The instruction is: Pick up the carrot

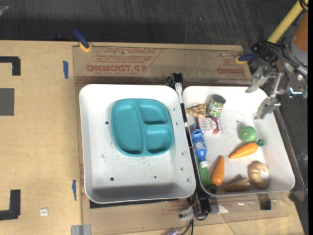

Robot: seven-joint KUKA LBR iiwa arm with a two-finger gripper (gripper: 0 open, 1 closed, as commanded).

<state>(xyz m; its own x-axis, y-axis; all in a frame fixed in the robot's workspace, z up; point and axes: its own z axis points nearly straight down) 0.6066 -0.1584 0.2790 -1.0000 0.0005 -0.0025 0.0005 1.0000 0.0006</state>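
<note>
Premises: a robotics test bench in a laboratory, not a home. A flat brown cardboard sheet printed with red lettering (122, 62) covers the bench, held by a yellow-and-blue clamp (82, 40) at its far left corner. Black tape corner marks (13, 65) lie left of the sheet (alignment marks, apparently). Two shallow white plastic bins (93, 146) sit on it.

The arm is reaching in from the upper right, its gripper (264, 98) hanging with fingers spread apart, holding nothing.
</note>
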